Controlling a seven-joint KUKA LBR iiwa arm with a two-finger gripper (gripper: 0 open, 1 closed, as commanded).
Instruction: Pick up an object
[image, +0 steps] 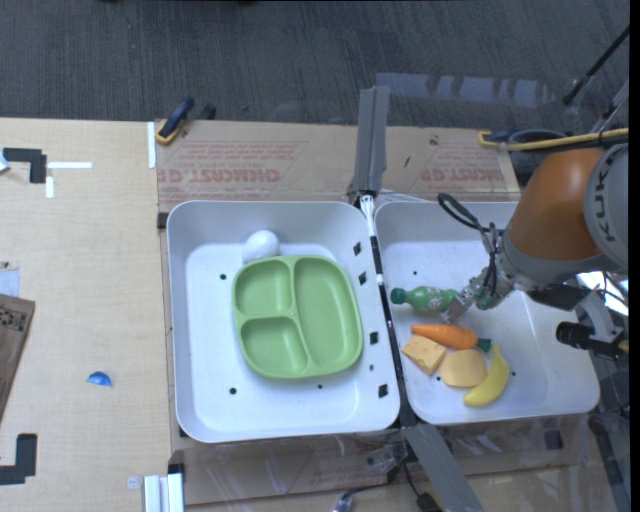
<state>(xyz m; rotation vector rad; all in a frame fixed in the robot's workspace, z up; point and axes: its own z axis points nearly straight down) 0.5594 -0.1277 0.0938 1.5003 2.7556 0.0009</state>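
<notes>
A green divided plate (298, 316) and white ball (262, 243) lie in the left bin (200, 400).

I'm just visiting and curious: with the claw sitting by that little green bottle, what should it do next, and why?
Probably lower a little and close on the green bottle. The gripper sits right at the bottle's end in the right bin, nearer to it than to the carrot below, and nothing shows held yet.

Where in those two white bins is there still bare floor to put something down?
Left bin: narrow bare strips around the green tray, widest along the near wall; a white ball sits at the tray's far edge. Right bin: bare at the far end. Crowded around the bottle, carrot, cheese and banana, by the gripper.
</notes>
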